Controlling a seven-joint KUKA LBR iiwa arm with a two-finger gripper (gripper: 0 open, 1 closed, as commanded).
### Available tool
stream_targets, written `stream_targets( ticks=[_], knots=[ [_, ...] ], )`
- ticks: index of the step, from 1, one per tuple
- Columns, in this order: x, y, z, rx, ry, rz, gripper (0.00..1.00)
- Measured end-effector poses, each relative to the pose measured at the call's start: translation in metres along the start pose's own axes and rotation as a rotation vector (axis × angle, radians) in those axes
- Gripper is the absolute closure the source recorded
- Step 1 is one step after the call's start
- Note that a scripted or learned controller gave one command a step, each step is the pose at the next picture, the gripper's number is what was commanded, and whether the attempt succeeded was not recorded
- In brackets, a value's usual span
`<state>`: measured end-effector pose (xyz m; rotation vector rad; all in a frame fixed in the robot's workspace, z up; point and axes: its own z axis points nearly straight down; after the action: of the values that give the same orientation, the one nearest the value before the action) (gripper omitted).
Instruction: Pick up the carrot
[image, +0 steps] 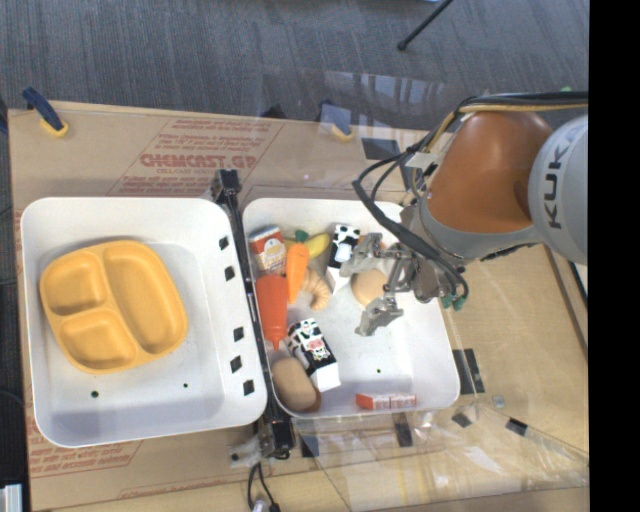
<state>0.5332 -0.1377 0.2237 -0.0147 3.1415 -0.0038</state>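
Pincer (372, 285) first: you see it hanging over the middle of the right bin (430, 375), its two fingers spread apart with nothing between them, one finger (362, 250) toward the upper part of the bin and the other (378, 316) lower down. A pale egg-shaped piece (368, 287) lies in the gap under the fingers, though you cannot tell whether they touch it.

Your carrot (297, 268) sits left of the pincer, in the upper left part of that bin, lying nearly lengthwise up and down the frame with its leafy end (299, 237) toward the top. It is crowded: a small orange carton (267, 249) presses close on its left, a long orange-red piece (271, 311) lies just beside and below it along the bin's left wall, a yellow piece (318, 243) sits at its upper right, and a beige piece (319, 290) is tight against its right side. Open room around the carrot is slim on every side.

Lower in the bin you find a black-and-white cow-patterned carton (314, 352), a brown potato (295, 384) near the bottom left corner, and a small red-and-white box (385, 401) against the bottom edge. Another cow-patterned item (345, 241) sits near the upper finger. The bin's lower right floor is bare white.

Across the divider, the left bin (60, 410) carries a yellow divided tray (112, 304), with free floor around it. Both bins rest on the cardboard-covered counter (200, 150).
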Motion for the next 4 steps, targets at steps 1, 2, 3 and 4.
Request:
stream_targets(
  ticks=[1, 2, 3, 4],
  knots=[
    [-0.042, 0.019, 0.107, 0.007, -0.03, -0.052, 0.0],
    [-0.082, 0.033, 0.114, 0.0, -0.036, 0.29, 0.0],
    [-0.104, 0.026, 0.131, 0.017, 0.008, 0.535, 0.0],
    [-0.106, 0.025, 0.131, 0.031, 0.004, 0.807, 0.0]
  ],
)
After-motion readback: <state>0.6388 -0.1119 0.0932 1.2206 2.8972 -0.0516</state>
